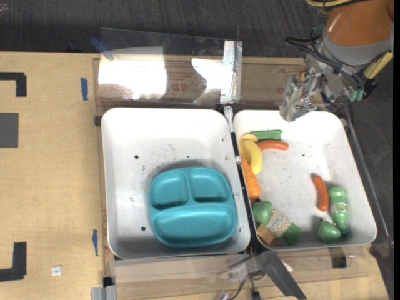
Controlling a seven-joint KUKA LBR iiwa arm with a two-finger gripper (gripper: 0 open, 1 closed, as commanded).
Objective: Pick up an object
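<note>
Progress on the pick looks close to nil from where we stand. We take the right bin (359,167) as our landmark. The gripper (295,108) hangs over that bin's far rim, near its far left corner, with the arm's orange band (359,20) behind it and further right. Nothing sits between its tips that we can see, so we judge that it carries no object; whether it is spread or closed we cannot tell, since the metal parts blur together at this slant.

Every candidate lies on the bin floor. Along the bin's left wall we see a green bean (265,134) and a red pepper (273,145) nearest the gripper, then a yellow banana (253,155), then an orange carrot (250,181) running toward the near edge. At the near left corner sit a green round item (262,212) and a tan-and-green cluster (278,229), too small to name. By the bin's right wall lie a red-orange sausage shape (321,192) and 2 or 3 green pieces (338,206), touching one another.

To the left of our landmark, the left bin (125,136) holds a teal divided tray (192,206), which we take to be outside this attempt.

What remains, in our judgement, is everything: choosing an item, descending, closing on it and lifting. The bean and pepper lie closest under the tool.
</note>
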